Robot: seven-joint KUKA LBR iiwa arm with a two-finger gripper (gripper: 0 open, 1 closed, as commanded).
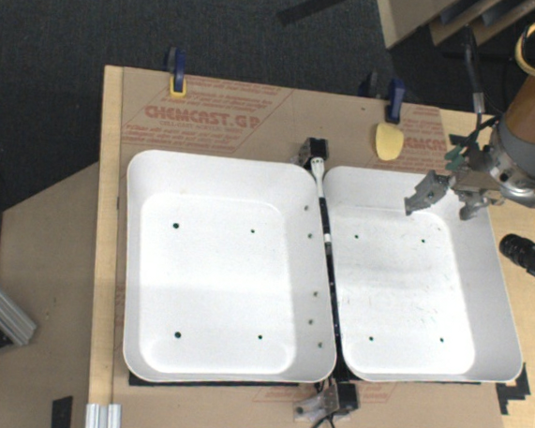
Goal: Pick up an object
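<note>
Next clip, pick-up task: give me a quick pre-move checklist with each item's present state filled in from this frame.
1. Gripper located: ok, it hangs over the back right part of the right bin.
2. Something to pick within the right bin: not ok, I see just its white floor with small dark dots.
3. Something to pick within the left bin: not ok, same bare floor and dots.
4. Object between the fingers: not ok, nothing visible there.
5. Finger opening: cannot tell at this size and angle.
6. Other candidates: a pale yellow object lies on the board behind the bins, outside both.
</note>
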